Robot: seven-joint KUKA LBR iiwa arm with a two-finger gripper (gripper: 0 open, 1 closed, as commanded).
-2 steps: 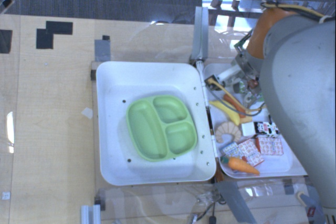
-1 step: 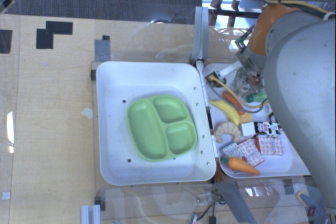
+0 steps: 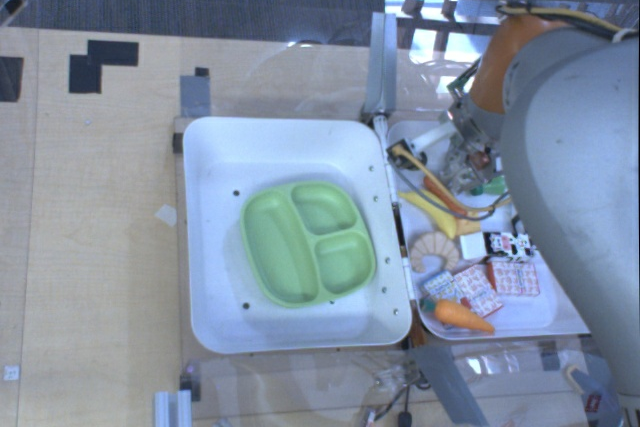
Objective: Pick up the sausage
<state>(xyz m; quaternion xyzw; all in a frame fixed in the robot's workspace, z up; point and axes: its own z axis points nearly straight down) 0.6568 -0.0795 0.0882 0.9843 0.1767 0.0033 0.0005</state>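
The sausage, a thin orange-red stick, lies slanted in the upper part of the right bin, among other toy food. The gripper hangs low over the back of that bin, just above and to the right of the sausage's far end. I see nothing clearly held. The grey arm with its orange band covers the right half of the bin.
A yellow banana lies beside the sausage. Nearer the front are a beige ridged piece, red-and-white cartons and a carrot. The left bin holds a green divided plate.
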